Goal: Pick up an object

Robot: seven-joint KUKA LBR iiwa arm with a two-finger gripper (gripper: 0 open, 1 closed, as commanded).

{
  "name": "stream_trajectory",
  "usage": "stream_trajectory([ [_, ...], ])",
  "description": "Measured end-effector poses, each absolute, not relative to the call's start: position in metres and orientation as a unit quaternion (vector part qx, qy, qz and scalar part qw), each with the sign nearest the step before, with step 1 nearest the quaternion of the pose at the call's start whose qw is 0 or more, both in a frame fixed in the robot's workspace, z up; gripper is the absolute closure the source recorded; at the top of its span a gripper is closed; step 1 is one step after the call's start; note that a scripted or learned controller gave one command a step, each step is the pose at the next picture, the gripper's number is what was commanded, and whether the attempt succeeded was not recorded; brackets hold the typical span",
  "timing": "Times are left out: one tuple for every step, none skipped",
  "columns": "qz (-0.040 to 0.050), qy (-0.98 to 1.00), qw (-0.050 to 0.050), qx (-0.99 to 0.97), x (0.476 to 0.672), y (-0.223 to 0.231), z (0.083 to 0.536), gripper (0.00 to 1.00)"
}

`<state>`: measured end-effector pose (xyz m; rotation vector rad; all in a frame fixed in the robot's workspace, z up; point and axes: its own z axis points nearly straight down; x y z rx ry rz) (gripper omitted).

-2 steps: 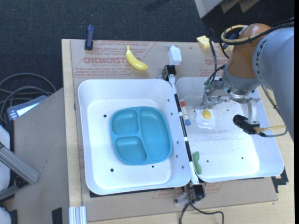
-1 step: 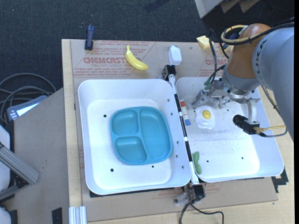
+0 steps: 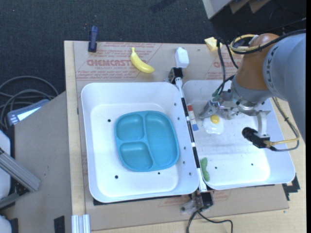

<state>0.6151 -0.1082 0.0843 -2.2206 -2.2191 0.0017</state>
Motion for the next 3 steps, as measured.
stream_trajectory([
  [0.0004,-0.707,0.001,-0.707,0.602,-0.096,0.085,0.00],
  [-0.0005,-0.707,-0.001,-0.707,0.649,-0.096,0.085,0.00],
  [0.0006,-0.707,0.001,-0.707,0.628,-0.096,0.085,0.00],
])
